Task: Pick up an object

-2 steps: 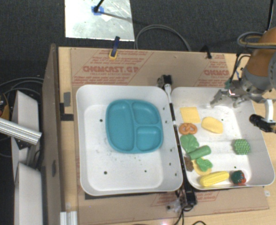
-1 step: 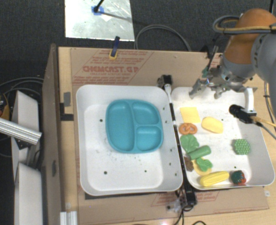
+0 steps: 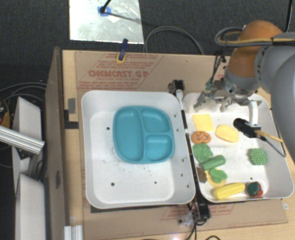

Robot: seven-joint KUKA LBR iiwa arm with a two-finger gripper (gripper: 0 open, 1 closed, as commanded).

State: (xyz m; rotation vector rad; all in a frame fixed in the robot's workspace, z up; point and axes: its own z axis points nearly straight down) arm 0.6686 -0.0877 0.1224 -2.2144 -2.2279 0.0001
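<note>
Yellow rounded plastic lemon-like toy (image 3: 227, 133): light, stiff, slippery; pinch across narrow middle. Lies just beside yellow flat square slab (image 3: 203, 122). Gripper (image 3: 220, 98) above slab; grip state indiscernible.

Bare floor along the right bin (image 3: 282, 181) far edge and right side; toys (image 3: 211, 161) crowded left.

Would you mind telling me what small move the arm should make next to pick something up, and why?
Probably a short move toward the camera, then down. The gripper sits at the far edge of the right bin, above the toys and over bare floor. The yellow square lies flat just in front of it; the yellow lemon-like piece beside it looks easier to grasp.
</note>
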